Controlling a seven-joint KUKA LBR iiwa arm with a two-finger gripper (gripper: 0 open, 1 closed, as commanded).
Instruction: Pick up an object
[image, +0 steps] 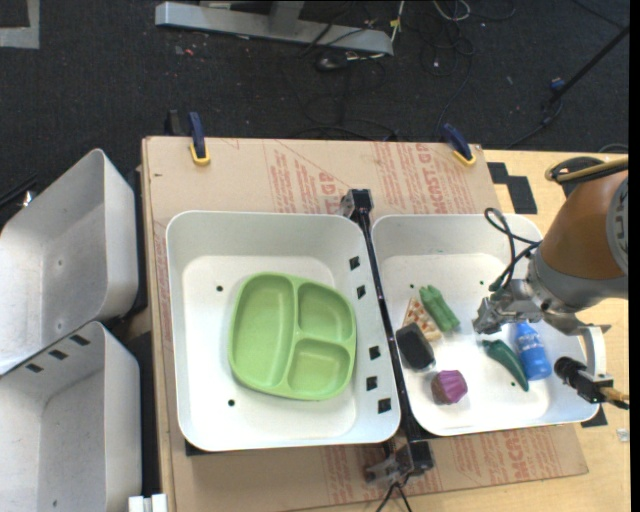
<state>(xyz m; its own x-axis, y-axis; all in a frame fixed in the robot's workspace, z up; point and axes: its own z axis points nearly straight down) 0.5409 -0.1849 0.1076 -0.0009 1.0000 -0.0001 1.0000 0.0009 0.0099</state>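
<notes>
Nearest you: purple object (450, 386) at front of right bin (440, 250), black block (414, 348) just behind it. Blue bottle (531, 351) and dark green piece (506, 362) lie touching, right under gripper (492, 316). Watch that, you could snag both or knock bottle sideways, nothing's isolated there. Light green piece (438, 309) and patterned wedge (418, 313) crowd close too. Can't tell how far gripper's spread, nothing seen in it. Arm (590, 245) bends in from right, wrist low over bin. Green tray (294, 337) in left bin (190, 330), counter (260, 170) beyond.
</notes>
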